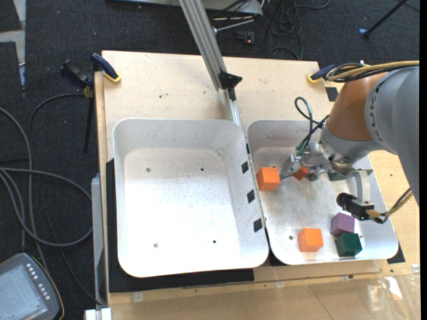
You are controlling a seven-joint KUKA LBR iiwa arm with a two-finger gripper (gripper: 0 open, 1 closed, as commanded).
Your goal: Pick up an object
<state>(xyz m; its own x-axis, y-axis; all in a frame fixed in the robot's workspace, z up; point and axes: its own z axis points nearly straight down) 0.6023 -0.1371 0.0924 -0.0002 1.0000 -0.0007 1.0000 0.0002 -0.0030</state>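
The gripper (298, 171) hangs low in the right bin (280, 135); whether its jaws are spread or pressed together cannot be told. A small red-orange piece shows at its tip. At its nine o'clock, just beside it, sits an orange cube (269, 178), squarish with no clear long axis. Toward five o'clock lie another orange block (310, 239), a purple block (343, 223) and a green block (349, 245).
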